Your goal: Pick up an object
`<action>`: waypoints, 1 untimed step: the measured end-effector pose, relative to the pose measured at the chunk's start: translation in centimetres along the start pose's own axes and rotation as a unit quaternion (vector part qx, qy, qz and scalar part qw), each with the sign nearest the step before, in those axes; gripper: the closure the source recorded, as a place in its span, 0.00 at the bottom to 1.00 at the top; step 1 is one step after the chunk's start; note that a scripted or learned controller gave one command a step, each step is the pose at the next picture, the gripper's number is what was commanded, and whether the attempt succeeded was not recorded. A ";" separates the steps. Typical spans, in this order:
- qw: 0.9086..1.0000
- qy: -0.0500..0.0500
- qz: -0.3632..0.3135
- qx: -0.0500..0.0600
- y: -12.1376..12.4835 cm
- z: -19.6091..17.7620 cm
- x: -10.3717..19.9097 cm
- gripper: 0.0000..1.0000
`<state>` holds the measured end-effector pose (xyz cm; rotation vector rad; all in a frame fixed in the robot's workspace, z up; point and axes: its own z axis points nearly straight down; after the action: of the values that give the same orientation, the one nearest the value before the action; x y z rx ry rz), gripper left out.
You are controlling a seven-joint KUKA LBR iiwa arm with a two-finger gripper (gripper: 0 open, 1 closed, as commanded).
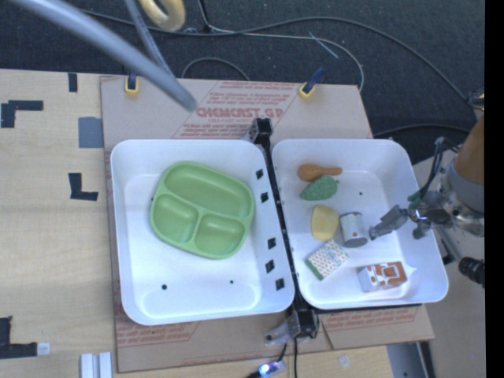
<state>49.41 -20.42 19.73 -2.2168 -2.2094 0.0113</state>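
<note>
the arm reaches in low from the frame's right edge, its end effector (387,220) over the right bin (394,157) beside a small grey can (351,230); whether it is open i cannot tell.

orange piece (319,171): lying at the right bin's (398,154) far end
green leaf (320,187): lying beside it
yellow block (324,223): resting mid-bin
grey cylinder (351,230): tipping beside the block
checkered packet (326,259): lying toward the near wall
orange-white box (383,276): sitting by the near wall

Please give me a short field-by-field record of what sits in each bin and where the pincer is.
left bin: green divided plate
right bin: orange drumstick-shaped toy, green leafy piece, yellow block, grey cylinder, checkered packet, orange-and-white box
pincer: over the right bin, beside the grey cylinder
held: nothing visible
</note>
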 end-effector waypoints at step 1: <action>1.000 -0.002 -0.002 -0.006 0.3 -0.6 0.0 0.00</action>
<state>49.72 -20.39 20.31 -2.2200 -2.2211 0.0019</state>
